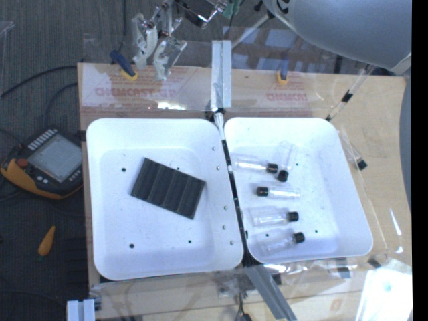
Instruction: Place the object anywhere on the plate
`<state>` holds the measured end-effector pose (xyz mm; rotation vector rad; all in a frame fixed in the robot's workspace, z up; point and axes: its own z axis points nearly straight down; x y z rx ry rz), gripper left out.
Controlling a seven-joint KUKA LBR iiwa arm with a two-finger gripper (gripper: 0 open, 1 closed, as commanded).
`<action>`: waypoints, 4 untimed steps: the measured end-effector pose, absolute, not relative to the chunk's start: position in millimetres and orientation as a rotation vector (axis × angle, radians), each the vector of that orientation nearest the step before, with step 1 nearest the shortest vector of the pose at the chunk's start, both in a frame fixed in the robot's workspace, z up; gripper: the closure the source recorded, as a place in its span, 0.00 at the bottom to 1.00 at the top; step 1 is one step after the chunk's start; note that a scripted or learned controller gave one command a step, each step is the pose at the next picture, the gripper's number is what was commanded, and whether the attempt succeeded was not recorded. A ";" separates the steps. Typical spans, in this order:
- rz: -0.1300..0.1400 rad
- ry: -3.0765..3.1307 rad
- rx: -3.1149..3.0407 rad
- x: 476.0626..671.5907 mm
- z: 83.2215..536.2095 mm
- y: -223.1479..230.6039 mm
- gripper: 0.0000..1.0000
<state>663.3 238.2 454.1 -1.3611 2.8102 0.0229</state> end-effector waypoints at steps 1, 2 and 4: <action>0.031 2.805 -1.358 664.0 463.9 239.7 1.00; 0.039 2.799 -1.354 664.8 473.7 241.1 1.00; 0.054 2.787 -1.346 666.5 493.0 243.5 1.00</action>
